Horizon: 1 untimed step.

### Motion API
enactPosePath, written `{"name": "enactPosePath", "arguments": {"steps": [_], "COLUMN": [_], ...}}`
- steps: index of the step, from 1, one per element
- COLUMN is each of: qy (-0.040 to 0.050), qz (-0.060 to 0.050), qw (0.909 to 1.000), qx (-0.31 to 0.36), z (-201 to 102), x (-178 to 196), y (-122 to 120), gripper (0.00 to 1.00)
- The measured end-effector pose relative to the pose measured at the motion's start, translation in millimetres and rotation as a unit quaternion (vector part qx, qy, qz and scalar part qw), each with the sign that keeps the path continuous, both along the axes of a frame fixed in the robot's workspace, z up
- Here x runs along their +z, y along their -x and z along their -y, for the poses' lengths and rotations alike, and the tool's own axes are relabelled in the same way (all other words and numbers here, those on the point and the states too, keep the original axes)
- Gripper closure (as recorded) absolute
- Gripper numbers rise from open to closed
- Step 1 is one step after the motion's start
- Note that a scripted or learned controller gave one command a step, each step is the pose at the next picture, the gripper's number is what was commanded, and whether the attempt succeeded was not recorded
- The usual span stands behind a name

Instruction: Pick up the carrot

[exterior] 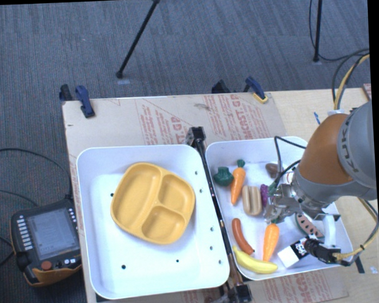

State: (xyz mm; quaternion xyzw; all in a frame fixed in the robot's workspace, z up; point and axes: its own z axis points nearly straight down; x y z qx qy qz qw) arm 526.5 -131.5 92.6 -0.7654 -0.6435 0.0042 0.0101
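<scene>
Arm (339,159): enters from 3 o'clock, wrist bent down over the right bin (310,271); pincer (276,206) just above the lower carrot (270,240); grip state: cannot tell. Second carrot (238,183): at 10 o'clock from pincer, beside a broccoli piece (223,176). Sausage (241,235), banana (255,262): crowd the bin's 7 o'clock corner. Left bin (96,247): holds yellow divided plate (153,203).

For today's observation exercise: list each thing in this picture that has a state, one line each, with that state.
yellow plate: upright, in left bin
upper carrot: lying in right bin
lower carrot: lying, below tool
banana: lying at bin's near edge
sausage: lying beside lower carrot
</scene>
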Motion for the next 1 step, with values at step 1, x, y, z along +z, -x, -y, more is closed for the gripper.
{"name": "enactPosePath", "arguments": {"steps": [1], "qy": [0.0019], "qz": [0.007], "qw": [0.9995], "qx": [-0.032], "z": [-106.0], "x": [95.4], "y": [30.3], "gripper": [1.0]}}
